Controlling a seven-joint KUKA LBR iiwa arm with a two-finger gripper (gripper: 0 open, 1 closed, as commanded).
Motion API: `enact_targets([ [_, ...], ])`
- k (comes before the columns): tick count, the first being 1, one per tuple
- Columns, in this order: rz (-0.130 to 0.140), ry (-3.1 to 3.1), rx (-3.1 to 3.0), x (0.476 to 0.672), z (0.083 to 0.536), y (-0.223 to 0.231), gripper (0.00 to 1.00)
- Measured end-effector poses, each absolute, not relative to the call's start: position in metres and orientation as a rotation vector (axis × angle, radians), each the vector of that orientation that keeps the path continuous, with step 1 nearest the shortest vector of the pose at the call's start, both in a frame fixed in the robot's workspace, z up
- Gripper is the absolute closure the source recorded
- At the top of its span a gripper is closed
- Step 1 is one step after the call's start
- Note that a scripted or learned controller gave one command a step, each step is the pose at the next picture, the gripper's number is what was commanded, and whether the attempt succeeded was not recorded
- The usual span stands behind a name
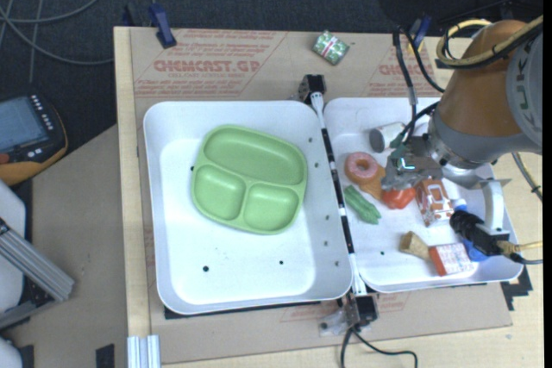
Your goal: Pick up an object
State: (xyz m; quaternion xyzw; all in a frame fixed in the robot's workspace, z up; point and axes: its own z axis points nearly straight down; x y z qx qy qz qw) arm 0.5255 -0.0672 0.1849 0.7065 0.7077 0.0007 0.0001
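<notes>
Gripper [402, 171] low over right bin [379, 271] — finger state unclear, red object [398, 199] just beneath, pink donut [360, 166] beside it toward the left bin

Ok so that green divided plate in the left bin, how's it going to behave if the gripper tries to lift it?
The green divided plate looks like moulded plastic, so probably stiff and light for its size. It lies flat and wide in the left bin, so it is unlikely to roll or tip. Its smooth, low rim may slip from a two-finger pinch.
</notes>
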Motion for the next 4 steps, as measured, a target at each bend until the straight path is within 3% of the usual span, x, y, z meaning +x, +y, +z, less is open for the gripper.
enact_targets([
  [1, 0.0, 2.222, 2.221, 0.525, 0.184, -0.068, 0.0],
  [2, -0.003, 2.222, 2.224, 0.558, 0.095, -0.104, 0.0],
  [3, 0.0, 2.222, 2.221, 0.559, 0.105, -0.104, 1.0],
  [4, 0.003, 2.223, 2.219, 0.584, 0.185, -0.027, 1.0],
])
